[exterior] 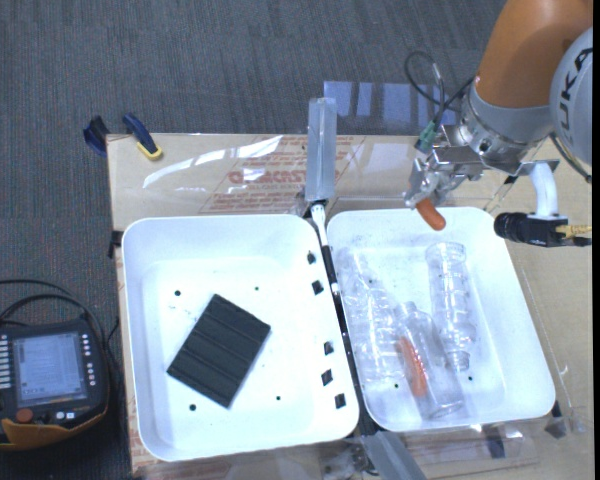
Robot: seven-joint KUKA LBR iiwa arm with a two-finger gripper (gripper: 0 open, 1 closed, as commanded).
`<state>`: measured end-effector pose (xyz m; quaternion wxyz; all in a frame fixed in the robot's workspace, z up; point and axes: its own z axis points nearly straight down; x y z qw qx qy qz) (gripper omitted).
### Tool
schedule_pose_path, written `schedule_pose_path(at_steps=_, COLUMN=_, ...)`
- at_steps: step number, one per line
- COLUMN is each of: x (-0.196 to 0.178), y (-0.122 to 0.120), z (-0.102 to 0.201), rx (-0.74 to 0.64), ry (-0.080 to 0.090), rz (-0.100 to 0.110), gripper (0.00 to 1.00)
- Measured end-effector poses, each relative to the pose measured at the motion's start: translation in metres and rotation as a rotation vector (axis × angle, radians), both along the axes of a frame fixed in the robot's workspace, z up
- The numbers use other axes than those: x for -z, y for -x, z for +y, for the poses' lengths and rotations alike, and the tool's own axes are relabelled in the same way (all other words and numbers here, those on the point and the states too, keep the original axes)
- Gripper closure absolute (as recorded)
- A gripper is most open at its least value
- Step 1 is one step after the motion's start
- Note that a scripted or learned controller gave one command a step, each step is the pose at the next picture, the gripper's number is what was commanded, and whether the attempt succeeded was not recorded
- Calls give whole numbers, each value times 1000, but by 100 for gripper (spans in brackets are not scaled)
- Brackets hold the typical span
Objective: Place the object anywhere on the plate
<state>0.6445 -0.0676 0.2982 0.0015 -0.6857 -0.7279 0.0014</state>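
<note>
- A teach pendant [45, 373] with a lit screen lies at the lower left of the frame, off the surface [180, 163], its black cable looping above it.
- Blue and yellow clamps [125, 135] sit at the upper left corner of the surface.
- The left white bin [140, 258] holds a black ribbed plate [219, 350], lying flat and turned at an angle, left of the picture's centre.
- A grey upright divider [321, 160] stands at the far end, between the two bins.
- The right white bin [520, 298] holds clear plastic bottles [448, 303] lying together; an orange object [414, 361] shows among them, near the lower middle of that bin.
- The claw [429, 206] hangs over the far edge of the right bin, in the upper right of the frame, below the orange band of the arm [530, 38].
- A small orange-red object [431, 214] sits at the claw's tip, seemingly pinched between its fingers, above the bin and well apart from the plate.
</note>
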Motion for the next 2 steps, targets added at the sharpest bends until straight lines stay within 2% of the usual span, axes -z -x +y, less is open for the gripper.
schedule_pose_path(at_steps=1, x=31, y=42, z=13, rx=401, ry=3, rz=5, gripper=100)
schedule_pose_path(at_steps=2, x=31, y=10, z=18, rx=315, ry=2, rz=2, gripper=100)
